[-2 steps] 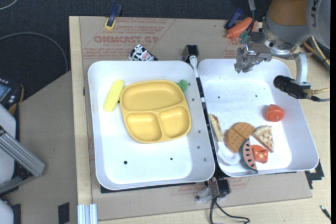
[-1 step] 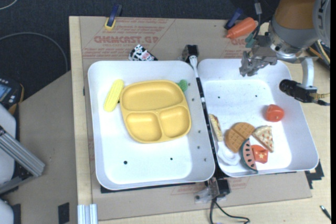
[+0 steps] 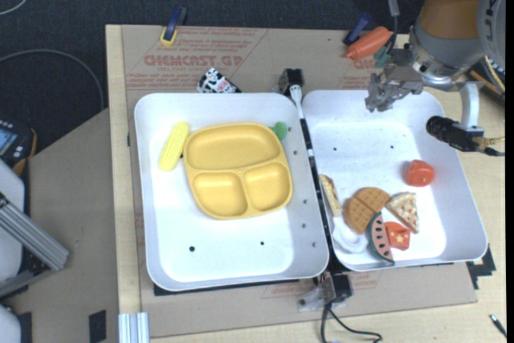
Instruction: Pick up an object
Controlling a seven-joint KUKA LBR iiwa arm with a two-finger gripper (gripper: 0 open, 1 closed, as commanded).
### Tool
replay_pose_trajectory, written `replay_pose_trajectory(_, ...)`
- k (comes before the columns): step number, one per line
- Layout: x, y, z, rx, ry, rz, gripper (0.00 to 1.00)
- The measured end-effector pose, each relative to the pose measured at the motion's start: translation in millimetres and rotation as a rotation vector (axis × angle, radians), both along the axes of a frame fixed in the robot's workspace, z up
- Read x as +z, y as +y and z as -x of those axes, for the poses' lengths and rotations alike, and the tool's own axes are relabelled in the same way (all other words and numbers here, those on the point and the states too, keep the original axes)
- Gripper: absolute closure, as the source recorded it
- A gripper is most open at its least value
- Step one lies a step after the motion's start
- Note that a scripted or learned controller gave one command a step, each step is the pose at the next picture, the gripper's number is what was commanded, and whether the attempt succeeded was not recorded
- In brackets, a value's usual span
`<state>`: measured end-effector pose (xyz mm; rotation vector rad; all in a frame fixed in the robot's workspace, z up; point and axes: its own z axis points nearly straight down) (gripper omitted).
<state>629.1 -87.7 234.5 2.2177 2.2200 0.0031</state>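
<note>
My gripper [image 3: 382,101] hangs over the far edge of the right bin [image 3: 353,142], with nothing visible between its fingers. Toy food lies in the right bin's near half: a red tomato [image 3: 418,172], a brown waffle piece [image 3: 365,207], a pizza slice [image 3: 404,210], a watermelon slice [image 3: 387,238], a pale banana-like piece [image 3: 329,193] against the left wall and a white piece [image 3: 345,238]. In the left bin [image 3: 161,237] a yellow divided plate [image 3: 237,169] sits beside a yellow corn cob [image 3: 173,145], and a small green item [image 3: 279,130] peeks out at the plate's far right corner.
A black-and-white toy [image 3: 215,81] lies on the bench behind the left bin. A blue and yellow clamp [image 3: 171,26] and an orange clamp [image 3: 368,42] grip the bench's far edge. A black clip [image 3: 291,79] sits where the two bins meet.
</note>
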Motion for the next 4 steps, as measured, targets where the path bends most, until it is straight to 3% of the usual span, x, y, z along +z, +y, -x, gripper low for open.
replay_pose_trajectory(2, -19.0, 1.2, -7.9, 0.000, 0.006, -0.001, 1.00)
replay_pose_trajectory(3, -10.4, -11.1, -1.2, -0.002, 0.005, -0.001, 1.00)
replay_pose_trajectory(4, -0.8, 5.7, -2.9, 0.001, 0.000, -0.001, 1.00)
